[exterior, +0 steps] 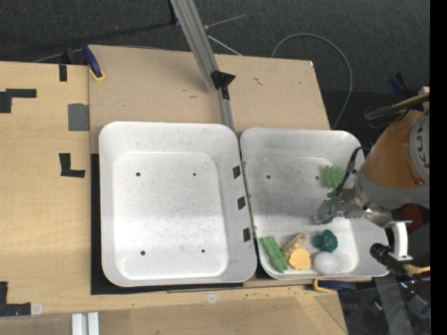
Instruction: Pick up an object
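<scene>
End effector (327,211) low in right bin (293,145), between light green object (331,176) and dark green object (325,241); clamp state cannot tell. Nothing visibly held. Other pickables huddle along bin's near wall: green stick (273,252), yellow disc (299,259), white ball (325,262).

arm reaching leftward, hand (327,212) lowered

1. The two shallow plastic bins, left (119,187) and right (279,152), are white with fine dark speckling.
2. The right bin holds a light green leafy piece (331,176), a dark teal rounded lump (325,241), a white ball (325,262), a yellow-orange round piece (299,259), a tan oblong piece (292,243) and a bright green stick (273,252).
3. The wooden table (42,187) is pale tan with black tape marks.
4. The arm (394,162) is grey with an orange band.
</scene>
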Motion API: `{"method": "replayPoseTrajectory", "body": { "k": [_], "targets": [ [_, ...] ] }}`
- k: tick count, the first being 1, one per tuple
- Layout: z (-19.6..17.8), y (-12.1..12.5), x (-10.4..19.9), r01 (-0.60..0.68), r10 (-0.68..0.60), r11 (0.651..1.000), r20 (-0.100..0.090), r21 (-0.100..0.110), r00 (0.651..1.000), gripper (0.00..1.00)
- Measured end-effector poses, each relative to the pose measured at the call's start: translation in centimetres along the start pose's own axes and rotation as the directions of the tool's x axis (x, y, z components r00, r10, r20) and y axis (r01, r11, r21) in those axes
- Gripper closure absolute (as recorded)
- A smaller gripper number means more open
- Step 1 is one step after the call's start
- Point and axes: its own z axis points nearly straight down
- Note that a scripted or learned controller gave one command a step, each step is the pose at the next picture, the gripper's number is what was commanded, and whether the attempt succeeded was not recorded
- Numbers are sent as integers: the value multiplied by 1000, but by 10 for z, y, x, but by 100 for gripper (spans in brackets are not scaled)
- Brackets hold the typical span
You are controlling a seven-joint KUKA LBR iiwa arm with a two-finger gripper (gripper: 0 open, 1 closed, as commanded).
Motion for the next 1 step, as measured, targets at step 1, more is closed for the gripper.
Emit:
{"method": "replayPoseTrajectory", "body": {
  "k": [1],
  "targets": [
    [-59,-6,3,0,0,1000,2,-6,1000,100]
  ]
}}
